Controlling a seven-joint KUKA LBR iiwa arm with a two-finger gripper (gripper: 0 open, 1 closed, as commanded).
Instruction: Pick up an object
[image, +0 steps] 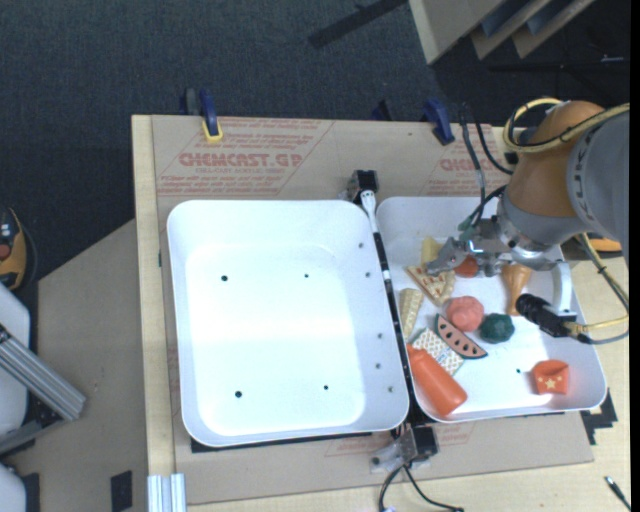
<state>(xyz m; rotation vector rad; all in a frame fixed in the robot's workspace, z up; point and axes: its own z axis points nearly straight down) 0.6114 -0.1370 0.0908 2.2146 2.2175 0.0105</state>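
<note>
Right bin, nearest first: carrot, orange block, melon slice, green ball, pink ball, cone, cracker. Gripper over the far items; grip state unclear. Left bin bare white.

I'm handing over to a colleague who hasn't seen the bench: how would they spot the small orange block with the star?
Look in the right-hand bin, the one holding the toys. Go to its near right corner: the orange block sits there alone, apart from the cluster. It is boxy with a pale star on top, unlike the long red-orange carrot-like piece at the near left.
</note>
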